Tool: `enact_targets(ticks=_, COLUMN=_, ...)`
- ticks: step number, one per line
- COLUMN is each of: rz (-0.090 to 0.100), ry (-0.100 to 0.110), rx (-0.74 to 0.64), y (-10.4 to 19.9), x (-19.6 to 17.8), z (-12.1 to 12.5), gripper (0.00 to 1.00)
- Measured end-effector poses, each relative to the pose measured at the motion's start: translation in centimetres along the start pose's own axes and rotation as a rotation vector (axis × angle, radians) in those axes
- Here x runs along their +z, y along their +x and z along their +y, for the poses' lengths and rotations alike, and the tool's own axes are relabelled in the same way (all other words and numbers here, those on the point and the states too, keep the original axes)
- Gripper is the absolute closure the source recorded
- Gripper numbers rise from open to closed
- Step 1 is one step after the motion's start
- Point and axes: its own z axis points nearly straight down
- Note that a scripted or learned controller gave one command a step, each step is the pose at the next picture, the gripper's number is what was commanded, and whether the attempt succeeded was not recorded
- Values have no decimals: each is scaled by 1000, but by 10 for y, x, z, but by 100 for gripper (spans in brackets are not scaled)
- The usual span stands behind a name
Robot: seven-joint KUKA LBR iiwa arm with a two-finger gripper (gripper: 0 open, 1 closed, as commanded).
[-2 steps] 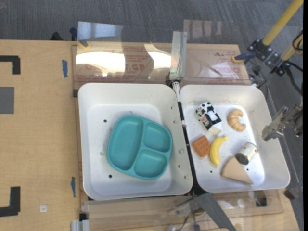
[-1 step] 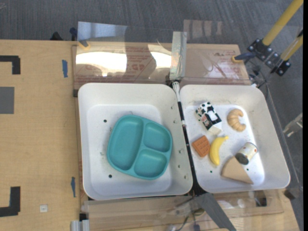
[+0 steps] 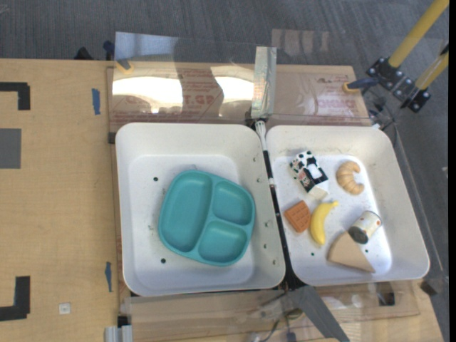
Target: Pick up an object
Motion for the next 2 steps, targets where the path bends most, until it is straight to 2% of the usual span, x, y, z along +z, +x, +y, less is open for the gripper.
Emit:
enact_targets(ticks=1, rz=1, ry=3, rx=389, y=0, x=-87, z=0, gripper=100)
enact_targets(ticks=2, rz=0, ry=1, rx=24, y=-5, x=-109, z=26, gripper=100)
